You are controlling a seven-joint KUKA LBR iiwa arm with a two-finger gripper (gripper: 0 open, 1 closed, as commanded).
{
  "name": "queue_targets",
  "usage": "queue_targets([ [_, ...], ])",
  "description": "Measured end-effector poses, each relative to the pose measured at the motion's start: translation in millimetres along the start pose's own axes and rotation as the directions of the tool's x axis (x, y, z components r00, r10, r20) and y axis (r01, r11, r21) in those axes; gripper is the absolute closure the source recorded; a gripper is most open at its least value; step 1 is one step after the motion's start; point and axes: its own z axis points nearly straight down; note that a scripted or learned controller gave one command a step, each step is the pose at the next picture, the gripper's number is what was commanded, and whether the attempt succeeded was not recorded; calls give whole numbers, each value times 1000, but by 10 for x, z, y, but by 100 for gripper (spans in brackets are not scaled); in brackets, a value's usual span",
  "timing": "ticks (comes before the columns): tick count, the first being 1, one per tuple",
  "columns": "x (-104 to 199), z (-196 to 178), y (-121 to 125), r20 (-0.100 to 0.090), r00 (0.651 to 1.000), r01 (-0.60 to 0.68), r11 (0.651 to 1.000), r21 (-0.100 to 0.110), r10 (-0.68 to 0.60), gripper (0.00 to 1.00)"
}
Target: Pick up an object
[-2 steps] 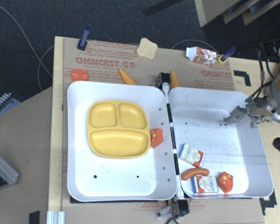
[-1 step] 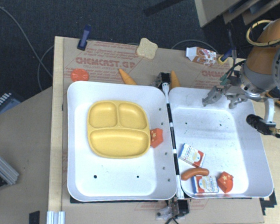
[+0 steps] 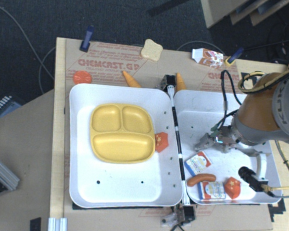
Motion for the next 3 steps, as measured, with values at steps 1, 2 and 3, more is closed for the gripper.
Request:
queue_targets([
  [1,-4,-107,10,1,1000,-1,1000,-4,1,100],
  [2,716,-1030,769,0,1000,4,1000,-7,-4,100],
  [3,701,-1014,756,1,1000,2,1000,-3,-2,0],
])
